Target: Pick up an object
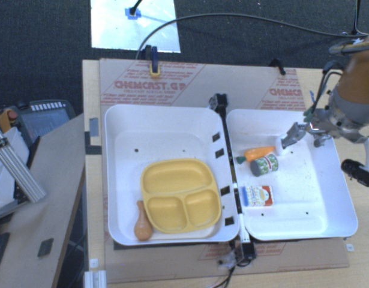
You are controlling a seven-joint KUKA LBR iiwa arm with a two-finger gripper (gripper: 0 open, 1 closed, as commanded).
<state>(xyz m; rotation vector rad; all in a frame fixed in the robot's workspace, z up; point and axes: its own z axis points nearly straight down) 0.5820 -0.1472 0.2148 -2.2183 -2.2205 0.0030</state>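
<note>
The gripper (292, 135) hangs open and empty, approaching; next it must descend on the can (264, 165) at seven o'clock.

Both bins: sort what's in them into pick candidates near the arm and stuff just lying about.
Pick candidates, right bin, close to the gripper:
- carrot
- small can
- small carton

Lying about, left bin:
- yellow divided tray
- wooden spoon at the tray's left edge
</note>
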